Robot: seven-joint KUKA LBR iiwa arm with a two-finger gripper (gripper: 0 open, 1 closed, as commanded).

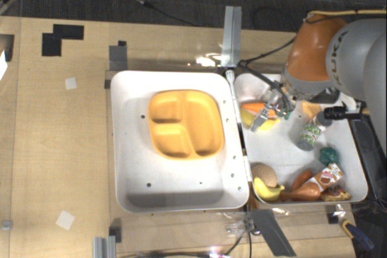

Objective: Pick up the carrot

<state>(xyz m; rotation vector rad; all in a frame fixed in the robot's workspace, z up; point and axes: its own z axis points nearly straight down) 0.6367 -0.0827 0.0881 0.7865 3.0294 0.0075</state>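
Camera view, front to back: a yellow toy banana and brown plastic food pieces crowd the right white bin's near edge. Further back the grey two-finger gripper sits right at the small orange carrot, so looks like the grasp step; can't tell its state. Next: a firm pinch, then lift.

the carrot is a small orange piece lying flat in the far left corner of the right bin, close to that bin's left wall. it lies roughly left to right, its right end hidden; a yellow object lies just near of it.
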